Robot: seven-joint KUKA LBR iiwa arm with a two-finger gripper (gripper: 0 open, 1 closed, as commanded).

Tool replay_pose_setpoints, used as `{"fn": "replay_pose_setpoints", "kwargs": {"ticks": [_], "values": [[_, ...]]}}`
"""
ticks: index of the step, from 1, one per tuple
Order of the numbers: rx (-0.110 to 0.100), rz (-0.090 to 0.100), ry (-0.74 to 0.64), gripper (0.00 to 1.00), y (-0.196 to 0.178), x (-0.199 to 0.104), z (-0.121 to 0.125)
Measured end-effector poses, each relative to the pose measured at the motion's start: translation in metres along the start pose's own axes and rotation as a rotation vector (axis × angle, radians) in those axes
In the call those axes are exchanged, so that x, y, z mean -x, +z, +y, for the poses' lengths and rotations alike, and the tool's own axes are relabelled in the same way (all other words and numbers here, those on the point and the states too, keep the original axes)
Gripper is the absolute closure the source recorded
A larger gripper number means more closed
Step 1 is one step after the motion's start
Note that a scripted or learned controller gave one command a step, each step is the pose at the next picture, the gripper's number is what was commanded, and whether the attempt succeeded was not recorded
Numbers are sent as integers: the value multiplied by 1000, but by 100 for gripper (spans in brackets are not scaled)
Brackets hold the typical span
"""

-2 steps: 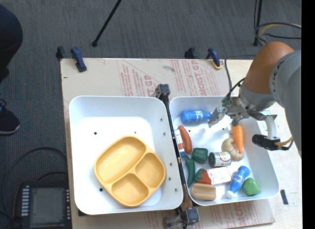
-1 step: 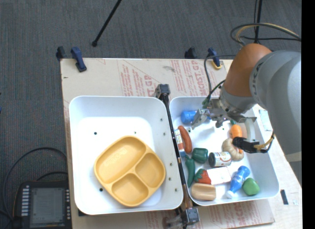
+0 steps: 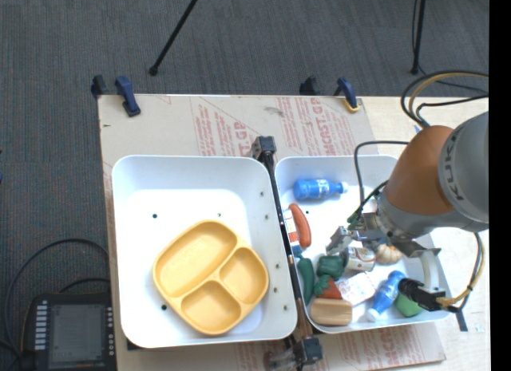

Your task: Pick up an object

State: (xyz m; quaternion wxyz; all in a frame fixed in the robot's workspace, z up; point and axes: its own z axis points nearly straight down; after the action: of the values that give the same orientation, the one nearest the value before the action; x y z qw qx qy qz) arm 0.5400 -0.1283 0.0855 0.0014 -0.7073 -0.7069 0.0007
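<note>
- The desk (image 3: 200, 122) carries two shallow white bins side by side, with blue clamps along its far edge.
- The left bin (image 3: 136, 182) holds one thing, a yellow divided tray (image 3: 211, 277) with three compartments, lying at a slant near the bin's middle.
- The grey arm with its orange band (image 3: 419, 182) reaches in from the right and hangs over the right bin (image 3: 375, 166).
- The hand (image 3: 351, 243) is low over the pile in the right bin's near half, just beside a dark green piece (image 3: 330, 266); from here I cannot tell whether it is spread or pinched on anything.
- A blue bottle (image 3: 318, 189) lies on its side alone in the far part of that bin, well apart from the hand.
- A red sausage-shaped toy (image 3: 300, 223) lies along the bin's left wall.
- A tan bread-like piece (image 3: 330, 312) sits at the near edge, beside a smaller blue bottle (image 3: 385, 294) and a green piece (image 3: 407, 305).
</note>
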Motion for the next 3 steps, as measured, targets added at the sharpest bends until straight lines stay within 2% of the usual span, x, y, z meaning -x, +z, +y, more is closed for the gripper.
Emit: {"fn": "replay_pose_setpoints", "kwargs": {"ticks": [1, 2, 3], "values": [[-3, 2, 2, 100, -8, 0, 1], [0, 0, -5, 100, -101, -52, 69], [-1, 0, -6, 0, -100, -51, 68]]}}
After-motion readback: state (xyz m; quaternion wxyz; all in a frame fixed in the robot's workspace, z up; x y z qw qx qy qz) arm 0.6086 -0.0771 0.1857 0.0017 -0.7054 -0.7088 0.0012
